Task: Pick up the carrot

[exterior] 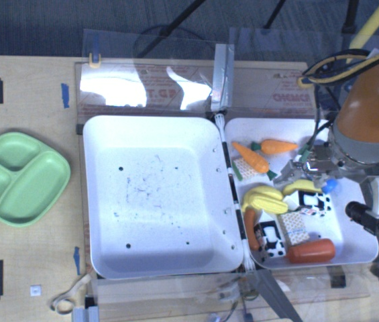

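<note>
The wooden bench (pixel 28 260) is seen from above, bearing two shallow white bins side by side. The left bin (pixel 155 193) is marked only by faint blue scribbles and a few dark dots. The right bin (pixel 363 247) is crowded with toy food. The grey arm with its orange band (pixel 370 113) is seen reaching in from the right, over the right bin's far right part. A green divided plate (pixel 18 176) is set on the bench well to the left of the bins.

Inside the right bin, a red sausage-like piece (pixel 310 250) is laid near the front wall, and a yellow banana bunch (pixel 266 200) is found at the middle. The gripper (pixel 306 166) is poised just right of the carrots, above the banana's far end; whether it is open or closed cannot be told. One carrot (pixel 251 157) is laid slantwise near the bin's left wall at the back, and a second carrot (pixel 278 146) is placed just behind it, almost touching.
</note>
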### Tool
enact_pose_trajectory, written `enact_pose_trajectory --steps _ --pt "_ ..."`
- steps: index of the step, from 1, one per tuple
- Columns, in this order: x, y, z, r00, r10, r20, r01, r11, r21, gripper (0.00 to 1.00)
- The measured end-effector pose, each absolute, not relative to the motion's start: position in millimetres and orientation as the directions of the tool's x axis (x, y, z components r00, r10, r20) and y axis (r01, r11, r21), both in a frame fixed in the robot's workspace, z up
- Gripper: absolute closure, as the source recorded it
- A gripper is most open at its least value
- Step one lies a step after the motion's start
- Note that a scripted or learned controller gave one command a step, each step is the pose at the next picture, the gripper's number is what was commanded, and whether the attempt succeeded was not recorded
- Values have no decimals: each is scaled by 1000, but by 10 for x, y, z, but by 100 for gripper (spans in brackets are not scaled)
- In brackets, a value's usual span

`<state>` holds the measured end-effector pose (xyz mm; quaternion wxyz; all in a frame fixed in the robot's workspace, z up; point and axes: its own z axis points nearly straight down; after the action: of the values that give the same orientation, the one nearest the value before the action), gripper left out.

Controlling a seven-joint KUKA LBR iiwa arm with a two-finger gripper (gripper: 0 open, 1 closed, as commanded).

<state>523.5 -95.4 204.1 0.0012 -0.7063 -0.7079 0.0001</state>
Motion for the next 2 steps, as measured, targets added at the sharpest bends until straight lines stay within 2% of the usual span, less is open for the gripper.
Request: enact_pose_trajectory --steps 1,2 --pt "5969 -838 1849 -201 980 -1 980 201 3 0" --pt "6551 -948 1254 -218 976 -1 976 218 3 0"
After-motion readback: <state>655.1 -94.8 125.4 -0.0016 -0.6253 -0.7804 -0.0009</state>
